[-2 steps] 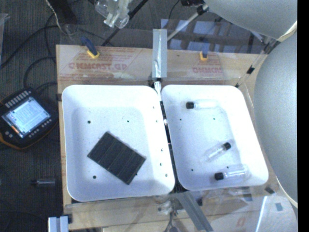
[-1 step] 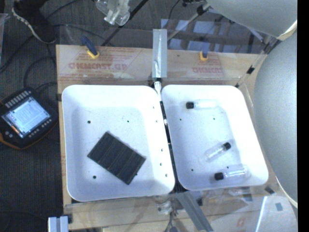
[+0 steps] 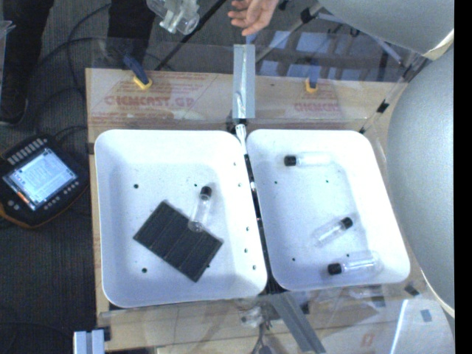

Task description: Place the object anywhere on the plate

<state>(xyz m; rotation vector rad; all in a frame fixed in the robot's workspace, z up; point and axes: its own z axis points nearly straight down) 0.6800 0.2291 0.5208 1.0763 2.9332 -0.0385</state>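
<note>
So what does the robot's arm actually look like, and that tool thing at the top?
The arm appears as big, smooth, rounded light-grey shells along the right side, like curved metal casings, with a pale rim where two sections meet near the top right. The tool at the top is a small silvery, partly see-through block of metal. It is too blurred to make out markings or cables.

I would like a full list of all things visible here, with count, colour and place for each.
White bins: 2, side by side, left bin, right bin.
Dark plate: 1, black, left bin, lower middle.
Vial on plate edge: 1, clear with black cap, left bin.
Vials: 3, clear with black caps, right bin: top, middle, bottom.
Control pendant: 1, black and orange, floor at left.
Clamps: 2, yellow, bench back edge.
Person's hand: 1, top centre.
Robot arm: 1, grey, right side.
</note>
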